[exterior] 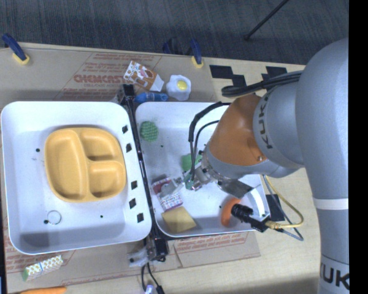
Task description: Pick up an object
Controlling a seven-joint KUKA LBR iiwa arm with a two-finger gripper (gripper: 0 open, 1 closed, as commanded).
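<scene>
Near edge, outside bins: small patterned packet (44, 266) on cardboard.

Right bin (172, 110): tan sponge-like block (179, 220) at near wall; orange object (229, 213) beside it, partly under arm. Red-and-white wrapper (167, 193) mid-bin.

Gripper (194, 180) down in right bin, tip just beside wrapper and green item (186, 162). Wrist hides fingers; cannot tell whether apart or together, nor whether anything is clamped.

Green round scrubber (148, 130) at far left of right bin.

Left bin (12, 164): yellow divided tray (84, 162).

Beyond bins: yellow-white object (179, 86), printed carton (138, 75).
</scene>
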